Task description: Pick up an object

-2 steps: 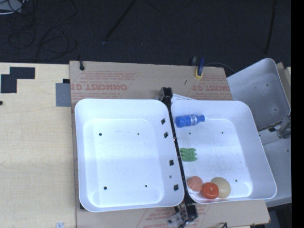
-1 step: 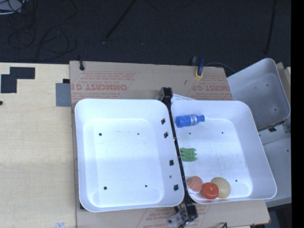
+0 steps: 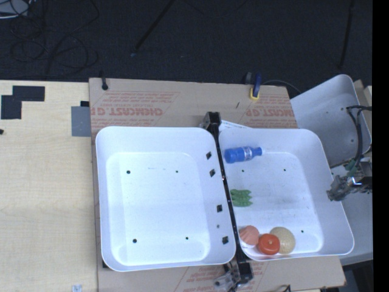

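Note:
The right bin (image 3: 316,163) holds all the objects. A blue bottle (image 3: 242,154) lies on its side near the bin's back left. A small green object (image 3: 240,198) rests by the left wall, mid-bin. At the front edge sit a pink object (image 3: 248,234), a red round object (image 3: 268,244) and a cream round object (image 3: 284,239), packed together. My gripper (image 3: 341,189) hangs just outside the right bin's right rim, apart from every object. Nothing shows in its grasp.
The left bin (image 3: 121,145) stands beside the right one, with a black divider strip (image 3: 222,187) between them. Both rest on cardboard (image 3: 158,105). The arm's pale grey body (image 3: 331,111) rises at the right, with cables near the wrist.

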